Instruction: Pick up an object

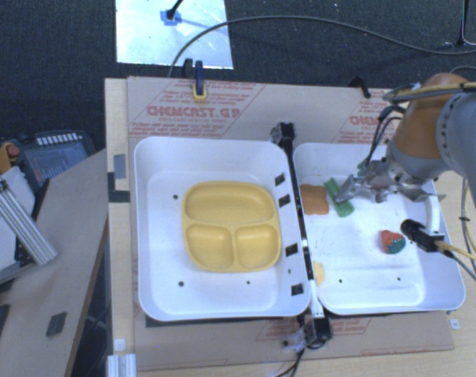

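Green block lay in the right bin, beside an orange piece. Claw: fingers slightly spread, tips at the block's right edge; whether they pinched it could not be told. Yellow tray sat in the left bin.

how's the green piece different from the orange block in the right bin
The green piece is narrow and long, lying at a slant; the orange block is wider and squarish. The green piece lies right by the gripper; the orange block sits further from it, near the divider between the bins. Both lie in the right bin, close beside each other; whether they touch is unclear.
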